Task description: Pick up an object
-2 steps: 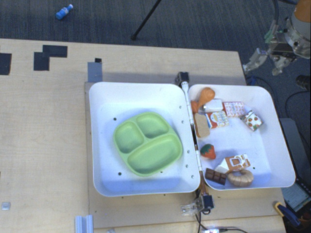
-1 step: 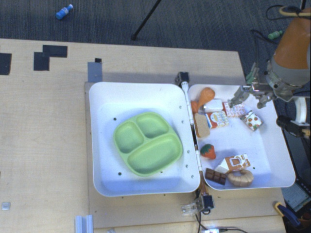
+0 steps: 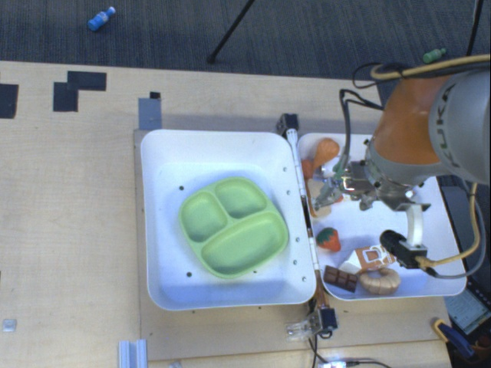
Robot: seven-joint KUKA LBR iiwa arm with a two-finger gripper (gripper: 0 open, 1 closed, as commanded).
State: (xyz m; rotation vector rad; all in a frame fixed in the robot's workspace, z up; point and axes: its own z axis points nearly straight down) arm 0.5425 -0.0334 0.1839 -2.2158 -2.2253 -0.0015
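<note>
The right bin (image 3: 441, 286) holds several small toy foods: an orange piece (image 3: 326, 151) at the back, a red strawberry-like piece (image 3: 329, 238), a brown chocolate bar (image 3: 340, 278), a tan doughnut (image 3: 380, 281) and a small orange-and-white block (image 3: 373, 257). My gripper (image 3: 331, 192) hangs low over the left part of this bin, just in front of the orange piece, with the grey and orange arm above it. Its metal fingers point left toward the bin's divider wall. I see nothing clearly between them.
The left bin (image 3: 161, 167) carries a green divided plate (image 3: 234, 225). A black cable (image 3: 395, 244) loops over the right bin near the doughnut. Black tape marks lie on the bench at far left, and a blue object (image 3: 100, 18) lies on the carpet beyond.
</note>
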